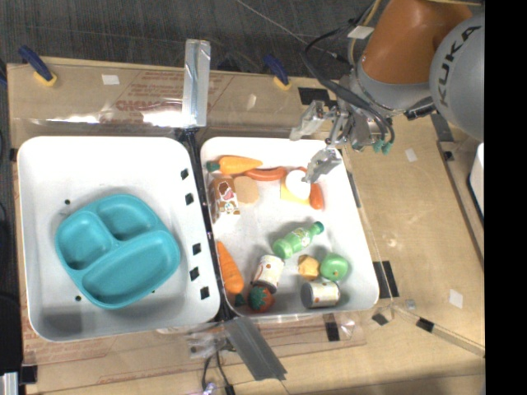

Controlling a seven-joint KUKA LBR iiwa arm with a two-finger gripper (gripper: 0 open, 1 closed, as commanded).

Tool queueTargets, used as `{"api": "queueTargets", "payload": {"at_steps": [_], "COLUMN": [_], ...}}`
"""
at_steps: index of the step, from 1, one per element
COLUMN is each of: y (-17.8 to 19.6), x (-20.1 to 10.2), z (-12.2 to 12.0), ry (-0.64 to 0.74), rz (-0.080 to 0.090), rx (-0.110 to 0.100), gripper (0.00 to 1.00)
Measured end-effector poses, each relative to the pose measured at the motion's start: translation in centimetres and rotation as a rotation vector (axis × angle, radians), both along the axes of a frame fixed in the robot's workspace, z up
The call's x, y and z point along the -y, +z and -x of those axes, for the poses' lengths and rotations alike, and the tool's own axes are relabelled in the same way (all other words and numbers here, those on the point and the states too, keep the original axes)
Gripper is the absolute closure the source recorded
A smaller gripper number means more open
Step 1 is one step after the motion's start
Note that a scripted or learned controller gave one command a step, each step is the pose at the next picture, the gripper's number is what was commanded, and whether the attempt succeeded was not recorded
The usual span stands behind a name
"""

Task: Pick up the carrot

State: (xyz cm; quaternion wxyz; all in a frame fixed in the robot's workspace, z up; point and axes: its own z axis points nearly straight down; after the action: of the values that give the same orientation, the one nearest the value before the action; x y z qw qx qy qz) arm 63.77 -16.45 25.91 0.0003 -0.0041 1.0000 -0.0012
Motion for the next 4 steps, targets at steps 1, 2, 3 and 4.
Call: {"api": "queueTargets", "payload": {"at_steps": [1, 2, 3, 4], "y": [-16.8, -16.5, -16.7, -16.7], "x": [-0.6, -5.9, -6.0, -6.0], "z": [0.5, -0.5, -1.3, -1.3], "ry": [-0.089, 0.075, 0.089, 0.101], "rz": [-0.004, 0.005, 0.010, 0.011], "rx": [-0.006, -0.002, -0.024, -0.024], "gripper": [0.00, 0.00, 0.00, 0.00]}}
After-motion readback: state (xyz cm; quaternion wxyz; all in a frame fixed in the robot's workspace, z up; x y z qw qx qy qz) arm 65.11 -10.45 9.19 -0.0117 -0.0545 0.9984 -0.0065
